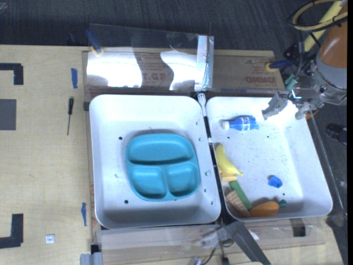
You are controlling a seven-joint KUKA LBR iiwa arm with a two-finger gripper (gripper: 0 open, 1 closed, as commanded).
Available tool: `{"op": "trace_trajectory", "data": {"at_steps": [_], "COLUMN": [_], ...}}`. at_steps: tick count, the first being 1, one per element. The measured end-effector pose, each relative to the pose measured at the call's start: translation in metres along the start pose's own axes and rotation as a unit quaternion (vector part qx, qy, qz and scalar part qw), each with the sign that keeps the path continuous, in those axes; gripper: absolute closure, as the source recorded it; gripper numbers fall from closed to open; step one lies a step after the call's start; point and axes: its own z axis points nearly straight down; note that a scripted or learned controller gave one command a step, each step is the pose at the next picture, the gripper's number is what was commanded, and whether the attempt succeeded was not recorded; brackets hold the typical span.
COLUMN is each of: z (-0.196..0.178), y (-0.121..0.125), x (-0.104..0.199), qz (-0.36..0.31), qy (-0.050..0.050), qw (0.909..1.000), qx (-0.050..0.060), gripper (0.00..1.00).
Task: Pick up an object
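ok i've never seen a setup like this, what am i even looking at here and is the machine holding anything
This is one camera fixed above a bench, looking down at a slant. The robot arm, grey with an orange band, reaches in from the right; its gripper hangs over the far edge of the right bin, with nothing seen between the jaws. That bin holds a blue bottle, a yellow banana, a small blue piece, and toy vegetables including an orange carrot. The left bin holds a blue divided tray.

Right bin [309, 164] holds a blue bottle [241, 123] lying sideways, a yellow banana [226, 163], a small blue piece [274, 181], an orange carrot [263, 207] near its front wall
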Motion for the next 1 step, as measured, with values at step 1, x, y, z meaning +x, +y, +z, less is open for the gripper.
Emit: {"op": "trace_trajectory", "data": {"at_steps": [1], "z": [0.0959], "y": [0.0627], "x": [-0.0462], "qz": [0.009], "qy": [0.001], "qw": [0.9999], "qx": [0.007], "gripper": [0.0]}}
